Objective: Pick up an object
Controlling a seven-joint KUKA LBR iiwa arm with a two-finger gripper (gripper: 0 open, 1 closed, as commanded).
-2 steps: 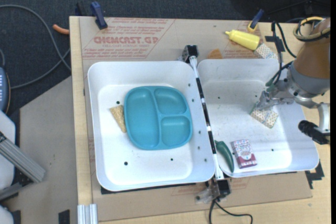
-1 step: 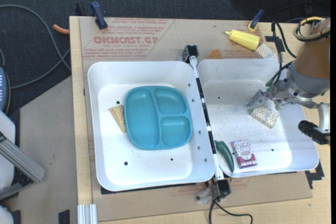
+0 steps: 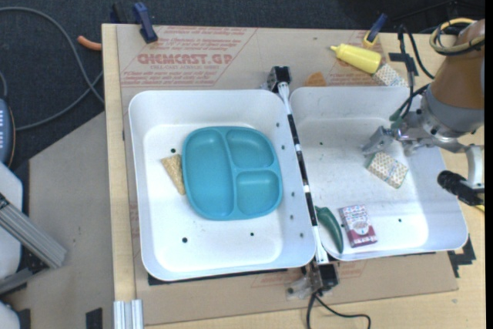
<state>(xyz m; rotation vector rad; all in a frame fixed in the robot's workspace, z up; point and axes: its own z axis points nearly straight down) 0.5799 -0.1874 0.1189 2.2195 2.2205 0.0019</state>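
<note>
- Your claw [image 3: 387, 144] hangs spread, gripping nothing, just above the patterned packet [image 3: 387, 168].
- Closing off-centre could nudge that packet aside instead of catching it.

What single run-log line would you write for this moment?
arm: over right bin | gripper: above patterned packet, grasp unconfirmed | left bin: teal divided tray

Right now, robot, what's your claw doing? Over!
Gripper low in right bin, above patterned block. Nothing gripped yet. Small carton nearby, not blocking.
</note>
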